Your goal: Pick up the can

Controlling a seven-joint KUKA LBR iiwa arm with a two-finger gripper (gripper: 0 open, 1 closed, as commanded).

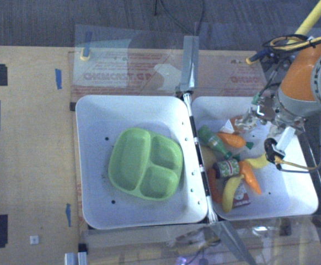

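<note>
Looks like a robotics lab: left of the left white bin (94,120) the plywood bench (28,148) carries blue tape marks (58,79), and beyond it lies grey carpet (67,10).

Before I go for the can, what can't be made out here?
- can: camera view, small and blurred; label unreadable, and whether it touches the banana is unclear.
- red packet: camera view, partly under the banana.
- right bin: camera view, far right corner hidden by the arm.

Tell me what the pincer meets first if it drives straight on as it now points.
The pincer seems to point down, so likely the floor of the right bin, close beside the upper carrot; depth is unclear.
</note>
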